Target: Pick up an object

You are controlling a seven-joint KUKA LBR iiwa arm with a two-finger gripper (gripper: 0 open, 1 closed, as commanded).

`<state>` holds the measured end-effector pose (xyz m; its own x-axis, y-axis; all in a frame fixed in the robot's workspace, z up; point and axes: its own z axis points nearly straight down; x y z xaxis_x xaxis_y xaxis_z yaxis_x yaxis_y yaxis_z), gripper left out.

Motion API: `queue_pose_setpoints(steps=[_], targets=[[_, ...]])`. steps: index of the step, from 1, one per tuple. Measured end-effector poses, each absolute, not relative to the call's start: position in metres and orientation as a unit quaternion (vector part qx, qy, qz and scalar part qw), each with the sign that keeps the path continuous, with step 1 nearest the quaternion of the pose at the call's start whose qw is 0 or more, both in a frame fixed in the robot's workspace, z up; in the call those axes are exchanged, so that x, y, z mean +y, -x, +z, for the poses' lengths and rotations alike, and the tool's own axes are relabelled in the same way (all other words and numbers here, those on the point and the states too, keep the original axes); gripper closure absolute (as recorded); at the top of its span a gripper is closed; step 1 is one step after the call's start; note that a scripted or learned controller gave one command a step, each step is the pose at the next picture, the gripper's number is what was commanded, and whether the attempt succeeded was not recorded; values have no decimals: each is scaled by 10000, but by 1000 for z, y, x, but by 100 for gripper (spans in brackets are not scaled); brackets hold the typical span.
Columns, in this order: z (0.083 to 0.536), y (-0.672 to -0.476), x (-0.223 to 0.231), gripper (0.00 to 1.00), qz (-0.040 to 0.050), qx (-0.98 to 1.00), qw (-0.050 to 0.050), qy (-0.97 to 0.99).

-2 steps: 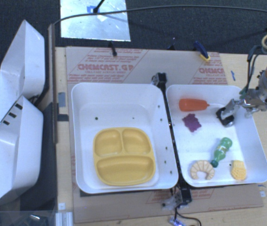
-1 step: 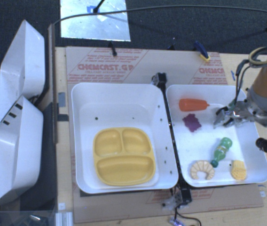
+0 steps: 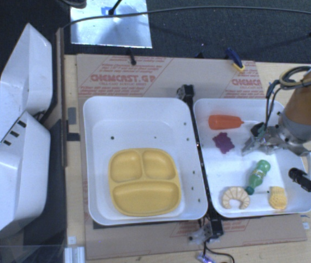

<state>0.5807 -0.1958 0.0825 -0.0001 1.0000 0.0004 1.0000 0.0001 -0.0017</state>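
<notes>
From up here I see the desk [image 3: 161, 73] covered by a cardboard sheet with red lettering, two white bins side by side on it. The left bin [image 3: 139, 114] holds a yellow tray [image 3: 143, 181]. The right bin [image 3: 303, 201] holds a carrot [image 3: 225, 121], a purple toy [image 3: 223, 142], a green bottle [image 3: 258, 175], a croissant [image 3: 236, 197] and a corn cob [image 3: 277, 197]. The claw [image 3: 258, 143] sits low in the right bin, just above the bottle and right of the purple toy; I see nothing between its fingers (open or closed, I cannot tell). Beyond the desk lies dark carpet with a shiny metal plate [image 3: 110, 16] and cables; white housings [image 3: 21, 136] stand at left.
</notes>
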Motion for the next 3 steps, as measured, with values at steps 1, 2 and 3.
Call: queue_pose_setpoints(steps=[1,2,3], targets=[[95,-582,-196,100,-7,-7071,-12,7071],[138,-581,-195,100,-10,-7073,-17,7069],[195,-587,-204,100,-14,-7072,-26,7070]])
